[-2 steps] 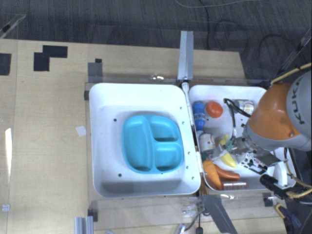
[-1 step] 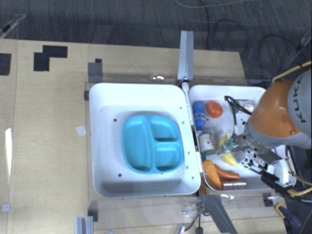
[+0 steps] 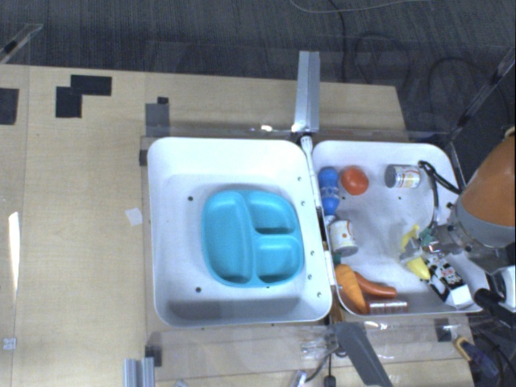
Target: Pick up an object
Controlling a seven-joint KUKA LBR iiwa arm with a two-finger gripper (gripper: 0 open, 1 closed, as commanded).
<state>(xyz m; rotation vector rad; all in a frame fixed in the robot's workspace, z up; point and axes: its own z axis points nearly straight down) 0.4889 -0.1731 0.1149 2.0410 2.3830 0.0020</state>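
1. The arm (image 3: 490, 196) enters at the right edge of the frame, with its orange band above a grey wrist section, and leans down over the right part of the right bin (image 3: 379, 156).
2. The claw (image 3: 427, 252) sits low at the lower right of the right bin, beside a cluster of yellow, black and white parts. Whether it is open or closed cannot be determined, and no item can be confirmed in its grip.
3. A yellow object (image 3: 418, 266) lies just beside the claw; contact cannot be confirmed.
4. Remaining right-bin contents:
   - an orange ball (image 3: 354, 181) near the upper left of the bin, next to a blue bottle (image 3: 328, 188) that lies along the left wall;
   - a silver can (image 3: 401, 176) on its side near the upper centre, well apart from the claw;
   - a small labelled can (image 3: 342, 236) lower on the left side;
   - a carrot (image 3: 351, 287) and an orange-red marker-like item (image 3: 379, 288) along the lower wall.
5. The left bin (image 3: 173, 216) holds a light blue divided plate (image 3: 251, 236), lying flat near its centre.
6. Both bins rest side by side on the tan tabletop (image 3: 72, 216).
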